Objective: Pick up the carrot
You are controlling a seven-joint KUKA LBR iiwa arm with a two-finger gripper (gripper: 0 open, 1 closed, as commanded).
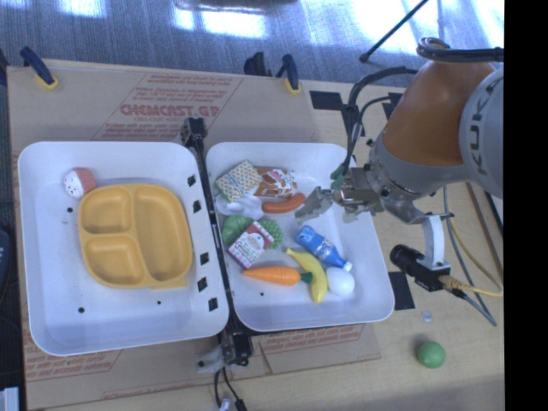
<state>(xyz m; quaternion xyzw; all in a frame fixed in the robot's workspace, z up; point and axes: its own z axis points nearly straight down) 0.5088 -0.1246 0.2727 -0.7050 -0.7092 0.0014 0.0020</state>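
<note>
Right bin point(368, 272): carrot point(272, 275) lies well below-left of jaws.

"CHEMCAST GP" on brown paper sheet point(163, 110)

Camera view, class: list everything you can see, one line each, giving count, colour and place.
Bins: two, white, side by side on the bench.
Divided tray: one, yellow, left bin.
Small round piece: one, red and white, left bin's far corner.
Carrot: one, orange, right bin, near side.
Banana: one, yellow, right of the carrot.
Egg: one, white, beside the banana.
Bottle: one, blue, right bin's middle.
Sausage: one, red, far part.
Food packets: several, printed, right bin's left part.
Ball: one, green, on the bench.
Arm: one, grey and orange, from the right.
Claw: one, over the right bin.
</note>
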